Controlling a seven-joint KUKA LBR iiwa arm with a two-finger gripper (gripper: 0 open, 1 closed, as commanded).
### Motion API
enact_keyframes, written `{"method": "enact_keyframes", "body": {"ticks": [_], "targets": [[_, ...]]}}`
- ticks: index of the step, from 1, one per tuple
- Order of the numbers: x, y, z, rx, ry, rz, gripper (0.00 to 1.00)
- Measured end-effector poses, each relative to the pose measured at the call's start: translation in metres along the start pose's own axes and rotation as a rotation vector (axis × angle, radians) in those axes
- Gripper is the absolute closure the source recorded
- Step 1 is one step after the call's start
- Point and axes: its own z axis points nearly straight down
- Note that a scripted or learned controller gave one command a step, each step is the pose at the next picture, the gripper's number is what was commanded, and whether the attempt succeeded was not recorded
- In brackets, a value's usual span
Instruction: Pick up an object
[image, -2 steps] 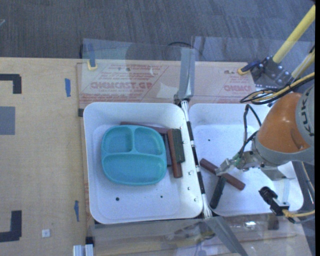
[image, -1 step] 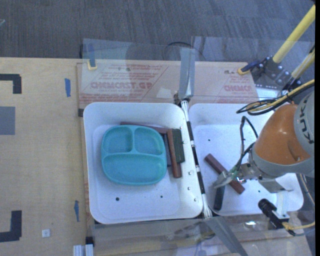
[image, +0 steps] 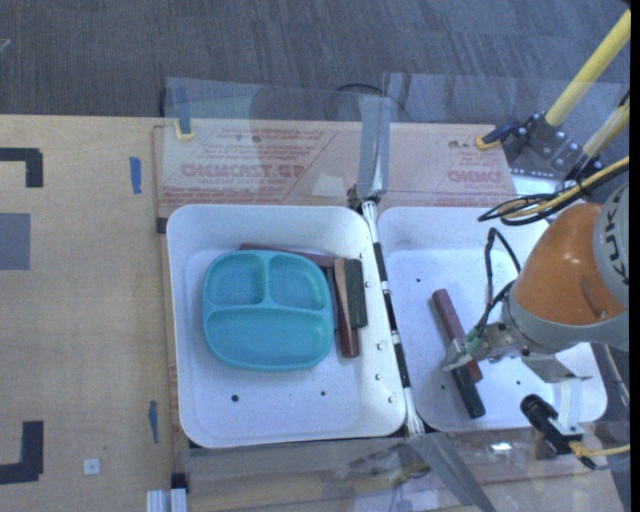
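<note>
The jaws are low in the right bin, right at a long, slim stick-like tool that lies on the bin floor. Its long axis runs on a slant, from an upper end toward the far-left of the jaws to a lower end just near-side of them. The upper stretch is a dull reddish-brown bar with a flat, matte look; the lower end is black and rounded, like a handle or cap. The jaws sit over the middle of it, where brown meets black; whether they are clenched on it or released cannot be told, since the wrist and cables cover that spot.

Above the jaws, to their right, bulges the arm's glossy orange band, with black cables looping around it.

Well to the left of the jaws, across the ridge where the bins meet, the left bin holds a teal plastic plate with three moulded compartments and rounded corners, smooth and slightly shiny. Touching its right edge, on the side nearer the jaws, lie a brown strip and a darker greenish block, both upright in the picture and roughly parallel. Both bins are white, shallow, with rounded corners, resting on a pale wood-grain worktop.
</note>
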Motion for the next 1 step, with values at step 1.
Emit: {"method": "enact_keyframes", "body": {"ticks": [1], "targets": [[0.0317,0.0609,-0.0855,0.011,0.002,-0.192,1.00]]}}
